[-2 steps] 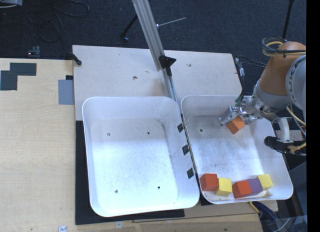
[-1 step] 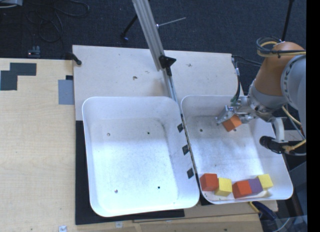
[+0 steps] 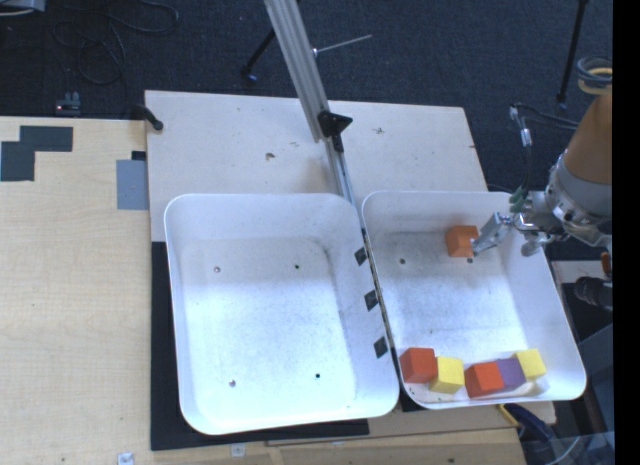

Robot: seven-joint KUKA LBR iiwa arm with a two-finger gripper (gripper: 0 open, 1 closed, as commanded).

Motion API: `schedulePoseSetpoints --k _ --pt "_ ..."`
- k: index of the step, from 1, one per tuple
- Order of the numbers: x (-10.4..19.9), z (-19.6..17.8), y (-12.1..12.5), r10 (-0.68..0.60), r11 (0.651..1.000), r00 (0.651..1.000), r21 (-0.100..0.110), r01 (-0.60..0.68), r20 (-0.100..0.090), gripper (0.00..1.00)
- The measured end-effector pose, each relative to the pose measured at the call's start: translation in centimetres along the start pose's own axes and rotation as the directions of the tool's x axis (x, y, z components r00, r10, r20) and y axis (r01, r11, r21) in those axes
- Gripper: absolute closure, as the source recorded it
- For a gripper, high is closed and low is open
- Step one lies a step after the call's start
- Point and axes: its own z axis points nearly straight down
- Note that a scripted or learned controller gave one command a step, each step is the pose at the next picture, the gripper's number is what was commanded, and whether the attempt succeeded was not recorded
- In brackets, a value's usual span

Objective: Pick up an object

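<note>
While reaching in from the right, the gripper (image 3: 487, 237) is touching an orange block (image 3: 460, 241) in the right bin (image 3: 560, 325); can't tell if it's gripping. Block's prob. light, stiff foam; flat opp. sides are looking best.
</note>
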Motion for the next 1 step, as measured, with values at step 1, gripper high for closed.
schedulePoseSetpoints --k 1 --pt "-0.66 10.63 5.17 -0.005 1.0 1.0 0.004 0.005 -0.002 0.0"
